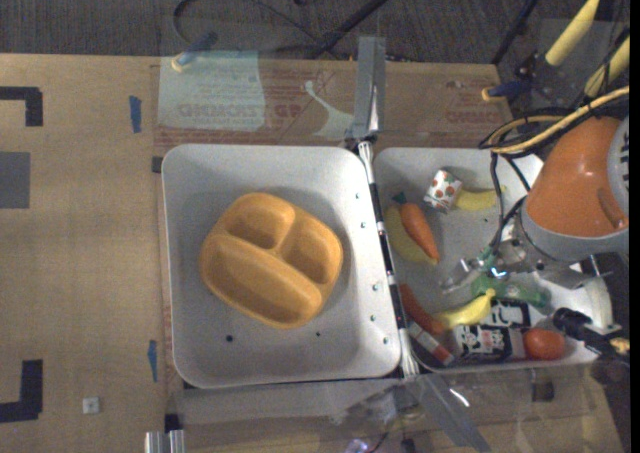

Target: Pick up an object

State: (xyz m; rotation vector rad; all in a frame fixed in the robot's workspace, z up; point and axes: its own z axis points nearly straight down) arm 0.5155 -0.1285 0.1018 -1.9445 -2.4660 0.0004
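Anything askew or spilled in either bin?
The orange divided tray lies diagonally in the left bin, askew to its walls. In the right bin, the small patterned cup is tipped on its side beside the carrot. Nothing looks spilled or damaged.

Two white bins sit on the worktop: the left bin [190,341] and the right bin [470,163]. One orange divided tray [271,258]. Two carrots [419,229] [421,311]. Perhaps three bananas [476,200] [400,233] [468,310], though clutter blurs the count. One patterned cup [443,189]. One dark bottle [488,341]. One tomato [544,344].
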